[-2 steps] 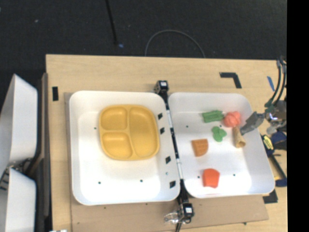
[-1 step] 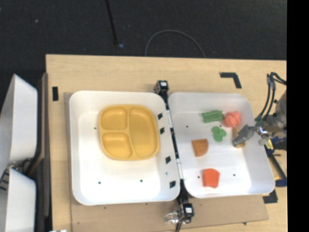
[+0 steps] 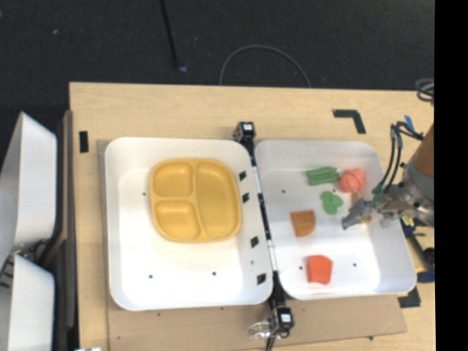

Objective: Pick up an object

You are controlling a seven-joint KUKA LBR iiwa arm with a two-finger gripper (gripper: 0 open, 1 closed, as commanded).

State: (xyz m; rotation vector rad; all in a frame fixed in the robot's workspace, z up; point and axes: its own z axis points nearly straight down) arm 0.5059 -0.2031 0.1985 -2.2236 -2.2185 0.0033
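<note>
Left bin point(image 3: 124, 269): yellow divided plate point(image 3: 196, 199). Right bin point(image 3: 365, 280): green piece point(image 3: 322, 175), pink toy point(image 3: 352, 180), brown block point(image 3: 303, 222), red block point(image 3: 319, 268). Claw point(image 3: 357, 216): state cannot tell.

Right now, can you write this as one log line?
gripper over right bin | near green toy | holding nothing seen
</note>
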